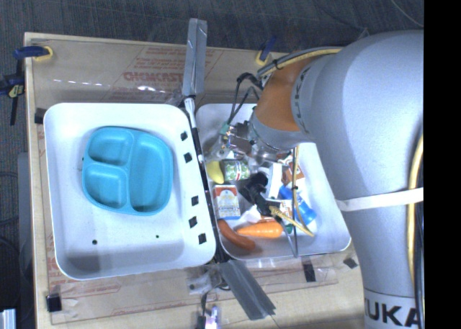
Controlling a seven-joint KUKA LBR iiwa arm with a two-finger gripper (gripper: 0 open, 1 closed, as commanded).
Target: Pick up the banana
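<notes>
**Arm hangs over the crowded right bin; the banana is not yet taken.**

The grey arm [360, 119] is seen bent above the right bin [330, 228], while the left bin [65, 237] bears a blue plate [130, 169]. The gripper [236, 140] is poised over the clutter; how far it is open cannot be told, and nothing is seen held. The banana [214, 170], shown only as a yellow end, is lodged by the bin's left wall, touching a can [235, 171]. It is judged light, soft and easily bruised, so a gentle hold across the middle is advised.
</notes>
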